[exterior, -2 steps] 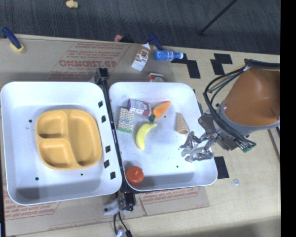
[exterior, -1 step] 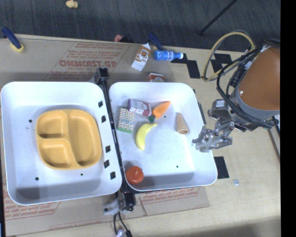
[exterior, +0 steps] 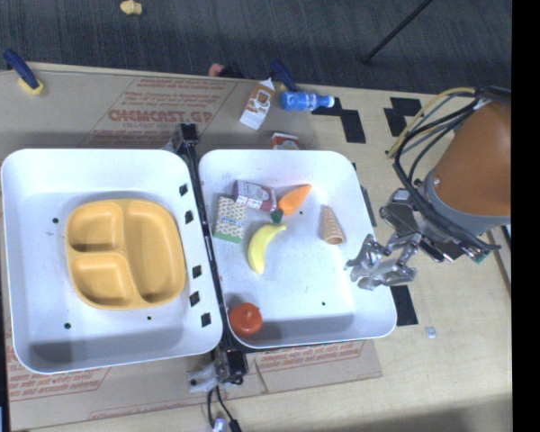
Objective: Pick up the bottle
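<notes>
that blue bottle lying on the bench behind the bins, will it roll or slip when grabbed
The blue bottle lies on its side on the bench, outside the right bin, so a nudge would probably roll it. It looks small and plastic, so likely light and stiff. Its rounded, smooth-looking body may slip out of a pinch that lands off centre.

cardboard sheet (exterior: pixel 162 106) under the bins: red print, top reads roughly "CHEMCAST GP", last letters unsure | its smaller red lines above and along the bottom edge: too small to read | small packets' labels: illegible
</notes>
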Tool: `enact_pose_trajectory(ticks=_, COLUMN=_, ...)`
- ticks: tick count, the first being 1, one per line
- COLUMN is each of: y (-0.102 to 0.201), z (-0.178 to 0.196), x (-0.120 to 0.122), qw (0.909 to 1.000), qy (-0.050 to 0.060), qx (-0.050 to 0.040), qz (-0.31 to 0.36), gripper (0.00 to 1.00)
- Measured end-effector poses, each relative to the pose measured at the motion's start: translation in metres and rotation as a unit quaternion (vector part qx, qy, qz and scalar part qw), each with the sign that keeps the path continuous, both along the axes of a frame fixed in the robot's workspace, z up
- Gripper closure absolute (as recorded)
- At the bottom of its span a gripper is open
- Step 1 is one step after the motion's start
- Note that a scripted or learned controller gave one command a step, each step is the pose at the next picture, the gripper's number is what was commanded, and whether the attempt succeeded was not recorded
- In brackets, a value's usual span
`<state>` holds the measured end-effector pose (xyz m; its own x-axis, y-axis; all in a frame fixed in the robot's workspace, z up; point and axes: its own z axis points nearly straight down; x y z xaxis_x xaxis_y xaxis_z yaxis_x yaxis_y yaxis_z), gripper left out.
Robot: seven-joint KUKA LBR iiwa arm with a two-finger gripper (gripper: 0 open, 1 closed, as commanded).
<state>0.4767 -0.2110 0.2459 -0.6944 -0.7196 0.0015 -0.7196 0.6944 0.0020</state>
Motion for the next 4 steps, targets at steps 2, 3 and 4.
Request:
enact_pose_trajectory(ticks=2, y=0.004, z=-0.076, x=0.010, qw=0.9959, qy=0.001, qx=0.0007, qz=0.090, gripper=1.00)
enact_pose_trajectory(ticks=3, y=0.000, z=-0.063, x=0.000, qw=0.9668, qy=-0.001, qx=0.0004, qz=0.255, gripper=1.00)
enact_pose_trajectory(ticks=4, y=0.000, z=-0.009, x=0.000, qw=0.9115, qy=-0.001, qx=0.0005, qz=0.411, gripper=1.00)
